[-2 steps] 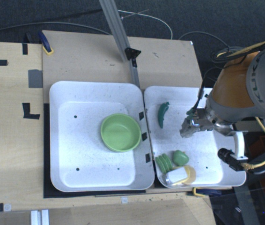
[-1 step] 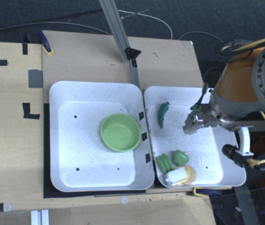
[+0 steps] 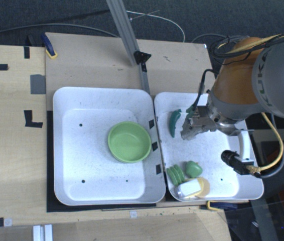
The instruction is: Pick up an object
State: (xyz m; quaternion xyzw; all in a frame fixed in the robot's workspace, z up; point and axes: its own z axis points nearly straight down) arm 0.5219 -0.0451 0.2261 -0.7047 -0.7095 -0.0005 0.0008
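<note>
We are seeing the gripper (image 3: pixel 189 131) hanging over the right bin (image 3: pixel 232 185), and we cannot tell how its tips are standing. Just to its left a teal curved object (image 3: pixel 174 122) is lying on the bin floor, apart from it. Toward the near edge a ridged green piece (image 3: pixel 175 174), a green round object (image 3: pixel 193 168) and a white and yellow object (image 3: pixel 192 188) are crowding together. A green bowl (image 3: pixel 129 142) is sitting in the left bin (image 3: pixel 72 134) on the surface (image 3: pixel 11 159).
</note>
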